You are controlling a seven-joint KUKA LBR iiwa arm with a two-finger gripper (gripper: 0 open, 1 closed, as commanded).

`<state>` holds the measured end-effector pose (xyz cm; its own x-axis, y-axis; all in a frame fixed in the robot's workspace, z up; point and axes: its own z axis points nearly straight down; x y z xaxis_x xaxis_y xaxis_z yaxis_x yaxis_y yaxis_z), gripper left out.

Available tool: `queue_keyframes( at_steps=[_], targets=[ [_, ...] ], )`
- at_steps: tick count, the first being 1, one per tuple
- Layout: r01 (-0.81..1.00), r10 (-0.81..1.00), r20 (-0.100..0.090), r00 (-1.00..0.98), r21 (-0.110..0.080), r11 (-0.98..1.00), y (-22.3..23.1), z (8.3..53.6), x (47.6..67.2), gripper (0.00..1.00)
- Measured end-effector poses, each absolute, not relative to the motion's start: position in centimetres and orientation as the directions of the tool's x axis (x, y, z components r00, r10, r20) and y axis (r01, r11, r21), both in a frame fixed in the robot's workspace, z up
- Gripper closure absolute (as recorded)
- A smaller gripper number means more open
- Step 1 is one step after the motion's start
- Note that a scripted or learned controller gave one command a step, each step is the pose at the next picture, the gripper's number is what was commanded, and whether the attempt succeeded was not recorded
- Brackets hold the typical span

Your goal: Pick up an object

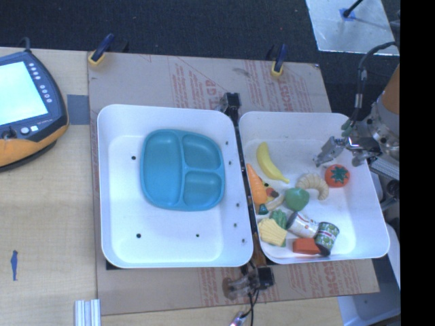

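Observation:
The right bin (pixel 353 246) holds toy foods: a yellow banana (pixel 270 161), an orange carrot (pixel 256 184), a beige croissant (pixel 314 184), a red tomato (pixel 336 175), a green pepper (pixel 296 198), a corn piece (pixel 272 233), a small bottle (pixel 303 225), a can (pixel 327 236) and an orange block (pixel 306 246). My gripper (pixel 342 156) hangs over the bin's upper right part, just above the tomato. It is open, one finger (pixel 326 153) slanting left, and nothing sits between the fingers.
The left bin (pixel 115 202) carries a blue divided plate (pixel 182 169). A tablet in an orange case (pixel 24 107) lies at the bench's left edge. Clamps (pixel 100 49) hold the cardboard sheet at the back.

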<state>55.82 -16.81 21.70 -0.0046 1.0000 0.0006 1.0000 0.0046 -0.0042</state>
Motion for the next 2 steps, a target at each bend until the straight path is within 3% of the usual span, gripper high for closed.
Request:
queue_keyframes(
  at_steps=[1,2],
  targets=[
    [1.000,1.000,0.000,-0.006,-0.005,0.006,-15.9,9.1,55.5,0.00],
    [1.000,1.000,0.001,-0.004,-0.005,0.004,-12.0,9.1,49.6,0.00]
  ],
)
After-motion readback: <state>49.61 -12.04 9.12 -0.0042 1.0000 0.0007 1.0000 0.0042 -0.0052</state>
